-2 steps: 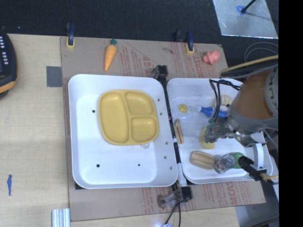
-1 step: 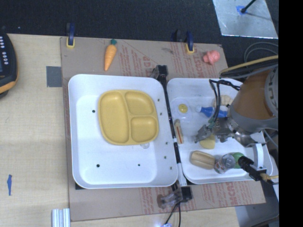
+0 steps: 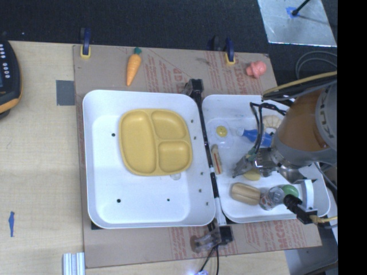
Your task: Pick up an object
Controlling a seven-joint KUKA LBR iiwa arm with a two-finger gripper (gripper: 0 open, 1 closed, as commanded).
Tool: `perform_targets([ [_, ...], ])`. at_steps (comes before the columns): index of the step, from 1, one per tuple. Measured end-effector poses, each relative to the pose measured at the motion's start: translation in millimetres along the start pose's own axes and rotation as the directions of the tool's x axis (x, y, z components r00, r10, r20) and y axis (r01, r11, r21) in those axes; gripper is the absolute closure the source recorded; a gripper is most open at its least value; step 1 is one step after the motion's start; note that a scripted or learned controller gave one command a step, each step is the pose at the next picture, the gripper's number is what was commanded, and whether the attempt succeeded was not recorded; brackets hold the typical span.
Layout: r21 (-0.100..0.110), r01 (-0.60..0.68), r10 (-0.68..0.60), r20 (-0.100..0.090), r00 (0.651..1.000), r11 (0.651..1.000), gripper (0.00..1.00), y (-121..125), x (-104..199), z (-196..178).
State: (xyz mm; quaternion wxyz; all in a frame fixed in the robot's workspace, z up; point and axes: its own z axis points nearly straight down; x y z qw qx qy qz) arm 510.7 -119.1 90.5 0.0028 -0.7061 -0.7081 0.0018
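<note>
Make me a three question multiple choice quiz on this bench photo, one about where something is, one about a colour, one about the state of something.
1. Where is the divided plate?
A. left bin
B. right bin
C. on the cardboard

2. What colour is that plate?
A. blue
B. yellow
C. red

3. How does the toy carrot lie?
A. inside the left bin
B. between the fingers
C. on the cardboard, outside both bins

Answers: 1 A, it sits within the left bin's walls. 2 B, it is pale yellow. 3 C, it lies above the left bin's upper rim.
</note>
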Motion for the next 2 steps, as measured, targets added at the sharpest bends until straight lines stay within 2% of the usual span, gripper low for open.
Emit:
perform_targets([
  [1, -0.016, 0.000, 0.000, 0.009, 1.000, 1.000, 0.00, 73.4, -75.4, -54.2],
  [2, -0.003, 0.005, -0.005, 0.000, 1.000, 1.000, 0.00, 99.8, -37.4, -5.5],
])
